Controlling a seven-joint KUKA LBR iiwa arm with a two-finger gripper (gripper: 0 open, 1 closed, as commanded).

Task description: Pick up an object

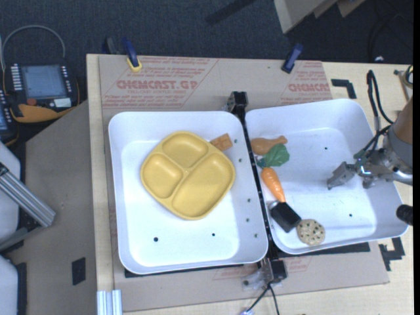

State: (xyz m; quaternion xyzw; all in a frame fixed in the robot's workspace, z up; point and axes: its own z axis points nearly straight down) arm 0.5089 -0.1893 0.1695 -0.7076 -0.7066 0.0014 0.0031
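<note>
Gripper (pixel 342 176), fingers apart and holding nothing, hangs at right of the right bin (pixel 328 120); nearest candidates, the carrot (pixel 273 184) and cookie (pixel 310 231), lie toward frame left, carrot's long axis running top-to-bottom.

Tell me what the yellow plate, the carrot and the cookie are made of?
Yellow plate: probably plastic, smooth and matte, moulded into three sections, evenly coloured. Carrot: looks like toy food, likely plastic or rubber, with a flat, uniform orange surface. Cookie: tan with dark spots; it is too small to tell whether it is plastic, foam or real.
</note>
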